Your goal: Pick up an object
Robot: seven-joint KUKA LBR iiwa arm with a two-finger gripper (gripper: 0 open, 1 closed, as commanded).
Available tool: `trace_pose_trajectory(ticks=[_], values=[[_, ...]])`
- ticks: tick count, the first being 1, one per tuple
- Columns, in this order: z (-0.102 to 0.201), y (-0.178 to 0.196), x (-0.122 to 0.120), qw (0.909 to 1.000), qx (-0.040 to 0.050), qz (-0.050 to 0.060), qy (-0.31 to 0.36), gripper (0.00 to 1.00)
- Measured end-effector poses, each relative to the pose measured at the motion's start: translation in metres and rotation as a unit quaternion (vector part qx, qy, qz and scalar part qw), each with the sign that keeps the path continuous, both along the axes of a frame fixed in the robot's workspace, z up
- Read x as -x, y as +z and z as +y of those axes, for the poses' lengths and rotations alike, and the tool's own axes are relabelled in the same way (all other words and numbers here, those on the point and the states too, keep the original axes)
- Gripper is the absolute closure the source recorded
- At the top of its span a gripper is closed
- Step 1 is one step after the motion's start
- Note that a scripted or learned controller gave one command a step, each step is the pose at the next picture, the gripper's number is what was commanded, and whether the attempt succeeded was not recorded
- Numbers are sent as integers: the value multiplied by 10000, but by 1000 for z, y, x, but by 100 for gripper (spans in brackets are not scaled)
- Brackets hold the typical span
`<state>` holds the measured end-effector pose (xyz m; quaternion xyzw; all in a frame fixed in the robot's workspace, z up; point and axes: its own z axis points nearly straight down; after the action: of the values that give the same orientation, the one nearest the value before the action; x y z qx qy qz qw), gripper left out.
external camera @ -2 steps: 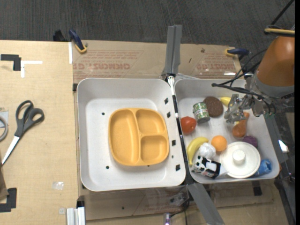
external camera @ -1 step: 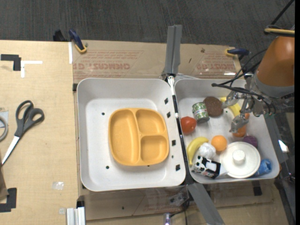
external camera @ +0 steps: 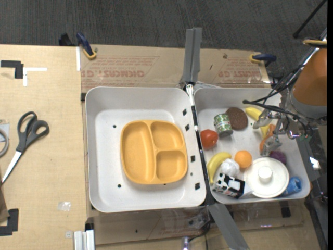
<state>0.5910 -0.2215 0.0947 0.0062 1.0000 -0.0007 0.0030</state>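
Camera view: tomato (external camera: 208,138) beside can (external camera: 222,124), banana (external camera: 217,163).

One fixed cam above bench (external camera: 41,87), angled down, mid-range, both bins (external camera: 93,155) in frame.

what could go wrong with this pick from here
Crowding: the metal pincer hangs over the right white bin amid the purple object, the small orange piece and the white round lid, so it may nudge neighbours. Round items like the orange ball could roll away if bumped.
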Motion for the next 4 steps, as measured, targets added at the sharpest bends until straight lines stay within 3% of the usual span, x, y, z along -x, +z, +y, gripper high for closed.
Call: trace_pose_trajectory(ticks=[1,2,3,4], values=[[1,11,-2,10000,16,-32,16,100],[1,11,-2,10000,14,-31,17,0],[47,2,-55,9966,-5,-30,-820,0],[47,15,-58,9967,9,-84,-808,100]])
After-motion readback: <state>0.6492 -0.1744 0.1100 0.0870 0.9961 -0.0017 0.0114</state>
